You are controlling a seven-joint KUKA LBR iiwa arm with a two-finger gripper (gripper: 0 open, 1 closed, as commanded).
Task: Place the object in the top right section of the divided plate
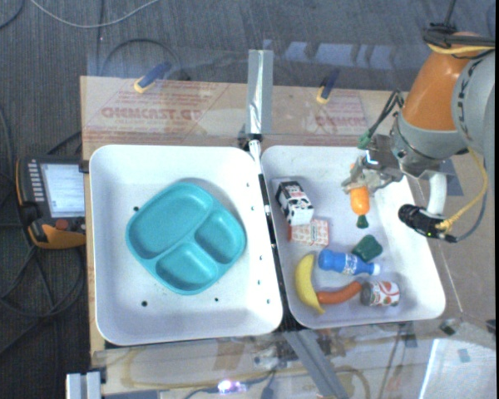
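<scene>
A teal divided plate [187, 236] lies in the left white bin [108, 306], turned at an angle, and its sections hold nothing. My gripper [363, 181] hangs over the upper part of the right bin [428, 302]. A small orange toy carrot [360, 199] with a green tip pointing down sits between its fingers, and they look shut on its top end. The carrot is well to the right of the plate, across the wall between the bins.
The right bin also holds a black-and-white toy [293, 202], a red-and-white packet [312, 233], a blue bottle [345, 263], a dark green piece [368, 246], a banana [306, 283], a red-orange pepper [339, 293] and a small can [383, 293]. A metal post [259, 90] stands behind the bins.
</scene>
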